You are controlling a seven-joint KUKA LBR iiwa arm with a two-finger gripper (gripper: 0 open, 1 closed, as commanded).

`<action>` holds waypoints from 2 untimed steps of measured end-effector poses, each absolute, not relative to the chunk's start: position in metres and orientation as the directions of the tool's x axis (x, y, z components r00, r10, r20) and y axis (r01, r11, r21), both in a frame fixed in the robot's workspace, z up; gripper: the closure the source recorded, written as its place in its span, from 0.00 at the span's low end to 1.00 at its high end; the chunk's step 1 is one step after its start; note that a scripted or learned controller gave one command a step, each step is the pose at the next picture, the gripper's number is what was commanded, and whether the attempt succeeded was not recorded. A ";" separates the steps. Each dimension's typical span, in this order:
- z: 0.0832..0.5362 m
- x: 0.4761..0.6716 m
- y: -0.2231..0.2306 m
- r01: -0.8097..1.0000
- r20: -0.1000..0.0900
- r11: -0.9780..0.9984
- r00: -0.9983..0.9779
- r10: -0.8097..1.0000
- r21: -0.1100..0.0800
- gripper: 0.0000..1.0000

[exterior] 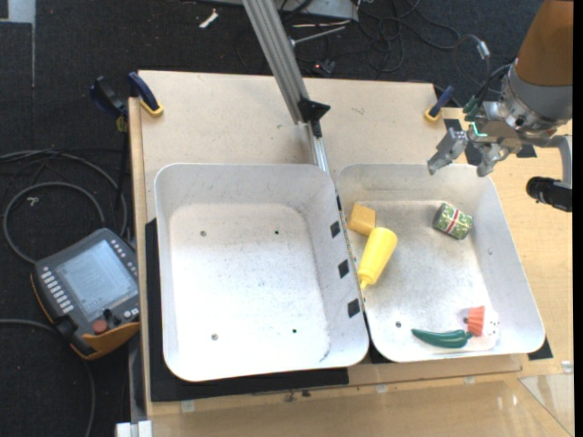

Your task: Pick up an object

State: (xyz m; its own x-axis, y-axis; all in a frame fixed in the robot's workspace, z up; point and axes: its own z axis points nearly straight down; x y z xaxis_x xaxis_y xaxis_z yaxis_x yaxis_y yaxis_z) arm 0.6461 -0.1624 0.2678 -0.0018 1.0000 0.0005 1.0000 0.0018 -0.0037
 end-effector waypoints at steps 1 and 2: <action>0.270 0.647 -0.162 1.000 -0.001 0.003 -0.003 1.000 0.000 0.00; 0.225 0.642 -0.166 1.000 0.000 -0.001 0.001 1.000 -0.005 0.00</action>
